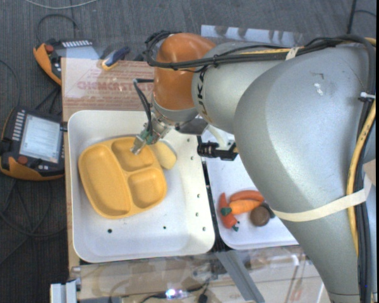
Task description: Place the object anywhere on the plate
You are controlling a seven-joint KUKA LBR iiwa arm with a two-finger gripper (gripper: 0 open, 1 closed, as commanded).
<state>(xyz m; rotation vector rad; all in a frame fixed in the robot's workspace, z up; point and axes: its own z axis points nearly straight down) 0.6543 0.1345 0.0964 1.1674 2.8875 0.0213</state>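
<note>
The big grey arm [290,125] reaches from the right over the left bin [177,226], where a yellow three-part plate [117,182] lies toward the left side, with bare white floor below and to its right. The gripper [141,145] hangs over the plate's upper right section; I cannot tell its grip. A pale yellow, smooth, rounded object [167,156] lies just beside the plate's right rim, touching it.
</note>
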